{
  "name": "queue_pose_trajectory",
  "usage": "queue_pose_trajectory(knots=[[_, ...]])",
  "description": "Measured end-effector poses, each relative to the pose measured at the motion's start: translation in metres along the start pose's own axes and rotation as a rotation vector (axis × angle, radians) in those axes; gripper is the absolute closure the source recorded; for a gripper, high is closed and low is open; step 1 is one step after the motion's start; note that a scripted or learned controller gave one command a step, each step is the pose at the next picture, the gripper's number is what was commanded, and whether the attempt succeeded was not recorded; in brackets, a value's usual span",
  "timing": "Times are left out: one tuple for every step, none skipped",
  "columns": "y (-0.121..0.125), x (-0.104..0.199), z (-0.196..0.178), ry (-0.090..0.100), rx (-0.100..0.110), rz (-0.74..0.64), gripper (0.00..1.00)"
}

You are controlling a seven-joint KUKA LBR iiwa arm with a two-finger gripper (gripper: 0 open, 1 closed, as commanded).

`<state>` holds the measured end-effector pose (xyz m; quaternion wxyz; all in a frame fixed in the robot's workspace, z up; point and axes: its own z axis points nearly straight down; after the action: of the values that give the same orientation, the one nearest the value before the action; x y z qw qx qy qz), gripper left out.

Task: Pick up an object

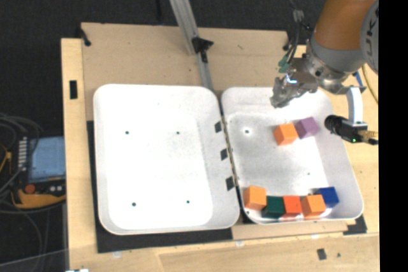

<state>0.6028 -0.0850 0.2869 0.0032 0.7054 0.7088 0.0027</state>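
Note:
My gripper (pixel 282 97) hangs over the far edge of the right bin (pixel 268 156), pointing down. An orange block (pixel 285 134) and a purple block (pixel 307 127) lie side by side in the bin's upper middle, just below and right of the gripper. Along the bin's near edge sits a row of blocks: orange (pixel 255 197), dark green (pixel 275 206), orange-red (pixel 292 204), orange (pixel 312 204) and blue (pixel 327 195). I see nothing between the fingers.
The left bin (pixel 159 156) lies beside the right one. A slanted metal rail (pixel 182 6) runs from the top down to the bins' junction. A black fitting (pixel 344 127) sits at the right bin's right rim.

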Motion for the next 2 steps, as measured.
queue_pose_trajectory(knots=[[0.001, -0.002, -0.001, -0.003, 0.006, -0.002, 1.00], [0.002, 0.039, 0.003, 0.000, 0.008, 0.001, 1.00]])
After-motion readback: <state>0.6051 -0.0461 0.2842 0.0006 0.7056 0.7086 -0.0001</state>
